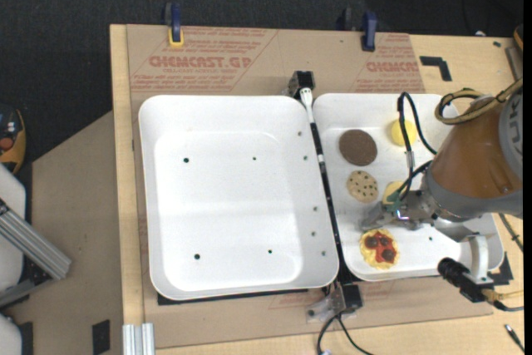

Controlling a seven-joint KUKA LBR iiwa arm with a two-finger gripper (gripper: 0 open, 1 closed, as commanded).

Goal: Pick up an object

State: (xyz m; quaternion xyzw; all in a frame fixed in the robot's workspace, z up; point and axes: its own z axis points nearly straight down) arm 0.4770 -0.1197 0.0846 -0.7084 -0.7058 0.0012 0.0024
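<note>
I see the bench, a brown board with red lettering, carrying 2 shallow white bins side by side. The left bin is the larger patch of white in my view, with only small dark dots on its floor. The right bin holds the objects and has the arm over it, reaching in from the right with its orange band and grey body covering the bin's right part.

The gripper sits low in the right bin, near its middle, and from here I cannot tell how far its fingers are spread or whether anything is between them.

In that bin I count 4 items. A dark brown round disc lies toward the back. A yellow piece lies beside it to the right, partly crossed by a black cable. A pale speckled cookie lies just in front of the disc, near the gripper. A small pizza-like piece with red topping lies at the front edge, just below the gripper.
</note>
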